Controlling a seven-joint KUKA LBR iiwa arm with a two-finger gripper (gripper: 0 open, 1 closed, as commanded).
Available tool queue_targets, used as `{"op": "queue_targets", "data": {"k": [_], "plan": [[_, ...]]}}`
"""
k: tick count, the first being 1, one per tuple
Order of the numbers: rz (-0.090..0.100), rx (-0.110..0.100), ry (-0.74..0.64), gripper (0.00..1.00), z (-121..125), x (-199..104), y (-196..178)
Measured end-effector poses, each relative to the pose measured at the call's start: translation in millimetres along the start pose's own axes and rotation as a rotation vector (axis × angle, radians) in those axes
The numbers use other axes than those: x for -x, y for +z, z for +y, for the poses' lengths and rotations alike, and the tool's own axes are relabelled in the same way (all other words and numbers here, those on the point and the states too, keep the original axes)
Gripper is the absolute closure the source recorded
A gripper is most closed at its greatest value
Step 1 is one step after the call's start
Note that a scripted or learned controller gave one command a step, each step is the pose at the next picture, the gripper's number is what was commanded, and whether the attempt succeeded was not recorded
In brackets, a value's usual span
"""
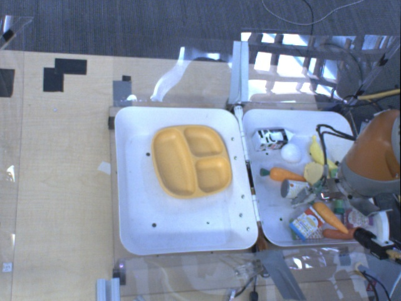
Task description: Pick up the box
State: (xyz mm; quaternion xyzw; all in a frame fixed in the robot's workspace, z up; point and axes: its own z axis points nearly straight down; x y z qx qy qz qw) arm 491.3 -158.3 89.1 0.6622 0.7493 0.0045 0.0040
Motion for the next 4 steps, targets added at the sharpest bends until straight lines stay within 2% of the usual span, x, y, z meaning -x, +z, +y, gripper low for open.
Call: {"op": "queue_targets", "data": {"k": [1,2,3,4], "plan": [[-0.006,0.003,-0.186,0.0,6,-50,0],[-0.002,-0.006,0.053,0.0,84,-62,-108],[-0.001,-0.002,0.317,0.0,33,-59,1],[-0.005,0.001,0.229,0.0,0,-4,0]]}}
